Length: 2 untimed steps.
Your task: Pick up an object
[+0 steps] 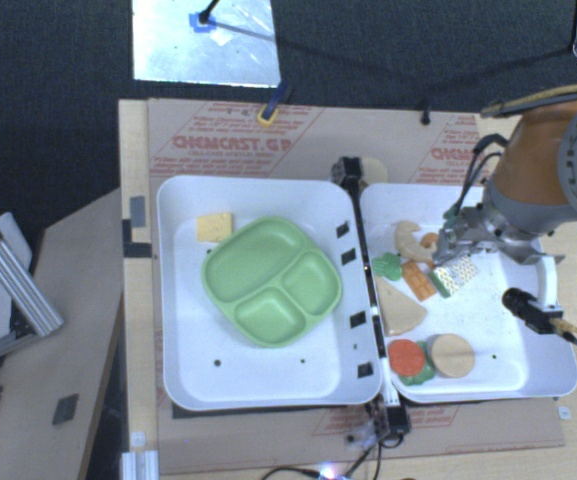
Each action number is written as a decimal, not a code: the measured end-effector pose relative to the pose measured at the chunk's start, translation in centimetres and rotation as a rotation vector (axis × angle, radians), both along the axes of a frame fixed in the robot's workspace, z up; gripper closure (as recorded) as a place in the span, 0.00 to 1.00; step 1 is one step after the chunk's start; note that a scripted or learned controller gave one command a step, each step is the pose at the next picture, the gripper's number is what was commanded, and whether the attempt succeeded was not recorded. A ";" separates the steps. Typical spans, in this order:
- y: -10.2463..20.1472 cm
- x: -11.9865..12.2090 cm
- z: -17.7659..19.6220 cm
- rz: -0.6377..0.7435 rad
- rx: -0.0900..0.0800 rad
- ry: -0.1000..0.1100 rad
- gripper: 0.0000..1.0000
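My gripper (456, 255) hangs over the middle of the right bin (543, 368), reaching in from the right. Directly under its tip lies a small green-and-white patterned piece (456, 276), too close to tell whether they touch. Beside that piece are an orange stick (419, 282), a green leafy bit (386, 266) and a pale beige lump (409, 238). Nearer the front lie a beige wedge (400, 311), a red tomato slice (405, 356) and a round tan disc (453, 354).
The left bin (183, 368) holds a green divided plate (271, 280) and a yellow cheese cube (214, 227). A black-clipped divider (360, 268) separates the bins. A black fitting (528, 310) on the arm sticks out over the right bin's right side.
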State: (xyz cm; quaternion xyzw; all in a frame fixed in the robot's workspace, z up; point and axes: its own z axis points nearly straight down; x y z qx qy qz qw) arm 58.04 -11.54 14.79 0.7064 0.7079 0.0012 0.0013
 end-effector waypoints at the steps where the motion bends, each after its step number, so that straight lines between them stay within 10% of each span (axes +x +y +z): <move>1: 0.2 -0.8 5.8 0.002 -0.001 -0.003 1.00; 2: 0.2 -0.6 7.8 0.002 0.000 0.000 1.00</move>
